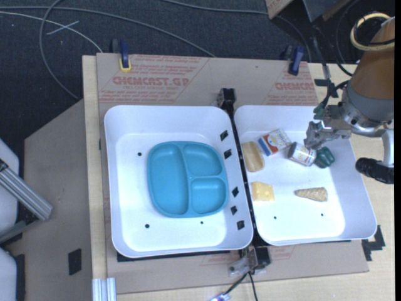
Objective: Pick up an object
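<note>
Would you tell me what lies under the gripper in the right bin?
Under the gripper in the right bin lie a small can-like item and a dark green object. The gripper partly covers both, so their full shapes are hidden.

A smooth, glossy plastic finish is being shown by the two shallow white bins (125,218) and by the turquoise three-compartment plastic tray (187,178), whose surface is looking slightly softer in sheen. Matt brown cardboard printed with red lettering (150,77) is being seen under the bins, pinned by blue plastic clamps (125,55). Bare metal is being displayed by the silvery gripper (318,135) beneath the arm's satin orange band (376,74), while the pale cone-shaped piece (312,194) is appearing rough and matt.
</note>
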Available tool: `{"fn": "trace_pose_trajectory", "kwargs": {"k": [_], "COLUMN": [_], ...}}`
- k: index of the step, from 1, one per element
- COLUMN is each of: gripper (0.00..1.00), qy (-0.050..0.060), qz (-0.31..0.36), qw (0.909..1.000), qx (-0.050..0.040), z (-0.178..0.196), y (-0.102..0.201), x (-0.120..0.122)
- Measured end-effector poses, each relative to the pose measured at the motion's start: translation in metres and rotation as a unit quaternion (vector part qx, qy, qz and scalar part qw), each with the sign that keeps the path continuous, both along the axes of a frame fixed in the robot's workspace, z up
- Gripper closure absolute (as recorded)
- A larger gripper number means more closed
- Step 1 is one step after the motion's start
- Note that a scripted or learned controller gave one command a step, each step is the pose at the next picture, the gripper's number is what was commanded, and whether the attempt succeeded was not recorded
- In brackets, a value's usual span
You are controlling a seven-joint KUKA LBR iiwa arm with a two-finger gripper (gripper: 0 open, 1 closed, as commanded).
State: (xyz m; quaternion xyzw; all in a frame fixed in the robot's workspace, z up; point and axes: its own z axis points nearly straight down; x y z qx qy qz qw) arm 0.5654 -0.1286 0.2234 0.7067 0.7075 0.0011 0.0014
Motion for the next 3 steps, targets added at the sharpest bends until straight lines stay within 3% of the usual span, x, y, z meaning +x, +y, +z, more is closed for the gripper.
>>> {"fn": "trace_pose_trajectory", "kwargs": {"k": [1,3], "gripper": [1.00,1.00], "qy": [0.000,0.001], "qz": [0.003,0.002], "qw": [1.0000,1.0000], "qx": [0.0011,0.0008], "z": [0.002,-0.010], "y": [0.046,0.160], "x": [0.023,0.045]}}
